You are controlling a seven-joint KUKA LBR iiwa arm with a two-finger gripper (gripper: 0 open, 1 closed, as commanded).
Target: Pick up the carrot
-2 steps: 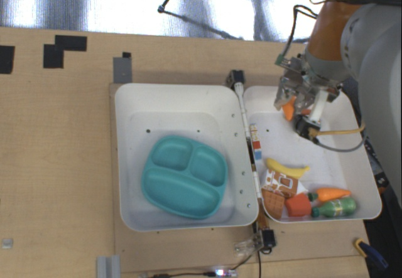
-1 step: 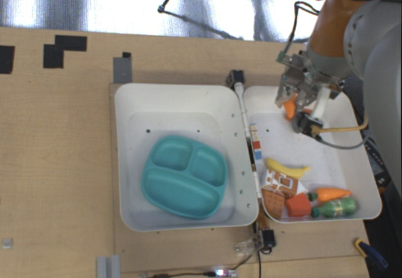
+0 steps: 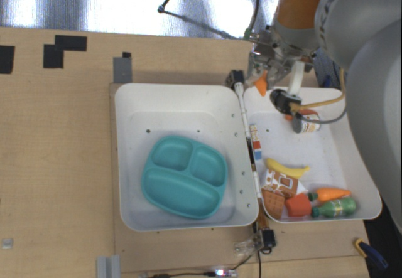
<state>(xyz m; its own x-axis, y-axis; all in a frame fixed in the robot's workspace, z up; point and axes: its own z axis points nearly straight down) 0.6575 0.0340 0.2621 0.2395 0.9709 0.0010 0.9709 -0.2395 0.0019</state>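
Observation:
The carrot (image 3: 333, 194), orange with a green stub at its left end, lies in the near right corner of the right bin (image 3: 326, 145). It rests between a red block (image 3: 298, 206) and a green bottle (image 3: 336, 208). My gripper (image 3: 274, 82) hangs over the far left corner of the right bin, well away from the carrot. Its fingers stand apart and the carrot is not between them. A small orange piece (image 3: 260, 87) shows beside the left finger; I cannot tell what it is.
A teal divided plate (image 3: 184, 176) lies in the left bin (image 3: 125, 145). The right bin also holds a banana (image 3: 286, 167), a snack box (image 3: 276, 187) and a small bottle (image 3: 306, 123) just below the gripper. The big grey arm covers the right side.

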